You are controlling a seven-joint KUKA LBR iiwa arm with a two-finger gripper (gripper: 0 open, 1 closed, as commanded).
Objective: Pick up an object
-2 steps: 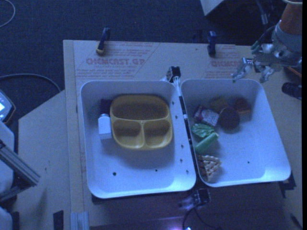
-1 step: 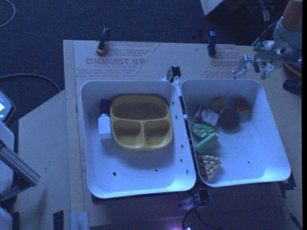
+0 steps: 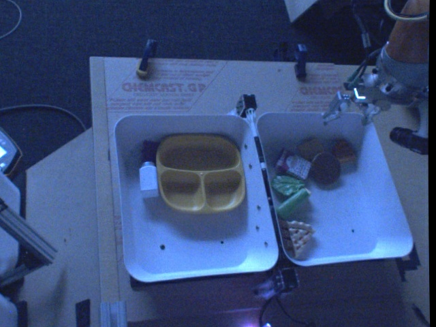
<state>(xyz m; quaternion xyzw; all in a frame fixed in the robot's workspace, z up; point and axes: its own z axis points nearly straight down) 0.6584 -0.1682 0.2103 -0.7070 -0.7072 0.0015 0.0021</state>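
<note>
Right of centre, a cluster of small objects (image 3: 304, 182) lies in the right bin (image 3: 381, 210): brown discs, a red packet, green pieces, a waffle-like wedge. Above the bin's upper right rim hovers the gripper (image 3: 351, 110), fingers spread, grasping nothing. At frame left, a yellow divided tray (image 3: 199, 173) and a white bottle (image 3: 148, 179) occupy the left bin (image 3: 197, 254).

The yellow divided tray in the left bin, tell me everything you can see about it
The yellow divided tray looks like moulded plastic, a rounded rectangle with a raised rim. It has three compartments: one long one across the far side and two smaller ones along the near side, with nothing visible in them. It lies flat and right side up on the floor of the left bin, toward its far half. A small white bottle stands against its left edge, and something dark sits just behind that corner.
</note>
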